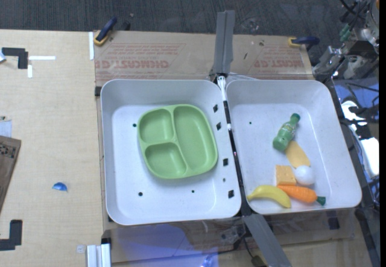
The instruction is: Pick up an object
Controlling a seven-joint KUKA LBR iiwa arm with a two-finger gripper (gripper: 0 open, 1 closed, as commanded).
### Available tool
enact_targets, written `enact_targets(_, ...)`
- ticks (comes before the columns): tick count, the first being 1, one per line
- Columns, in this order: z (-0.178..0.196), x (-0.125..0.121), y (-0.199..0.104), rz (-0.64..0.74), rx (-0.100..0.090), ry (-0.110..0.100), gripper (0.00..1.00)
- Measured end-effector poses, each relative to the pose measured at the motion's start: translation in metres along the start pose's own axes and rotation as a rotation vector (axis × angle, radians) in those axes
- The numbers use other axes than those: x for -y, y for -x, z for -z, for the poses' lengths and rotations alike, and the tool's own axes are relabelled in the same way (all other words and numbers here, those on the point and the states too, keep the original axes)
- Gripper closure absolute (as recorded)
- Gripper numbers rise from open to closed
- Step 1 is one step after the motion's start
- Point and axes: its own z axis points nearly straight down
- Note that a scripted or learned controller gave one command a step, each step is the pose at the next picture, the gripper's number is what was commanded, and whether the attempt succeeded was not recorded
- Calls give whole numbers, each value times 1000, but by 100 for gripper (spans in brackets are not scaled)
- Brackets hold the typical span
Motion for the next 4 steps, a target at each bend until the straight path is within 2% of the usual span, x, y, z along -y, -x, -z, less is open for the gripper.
enact_targets(1,-131,-6,-14,57,-1,-2,0)
enact_targets(2,-191,39,-26,90,0,1,0)
enact_targets(3,-182,39,-25,87,1,3,100)
enact_targets(4,-191,45,-9,288,-1,2,100)
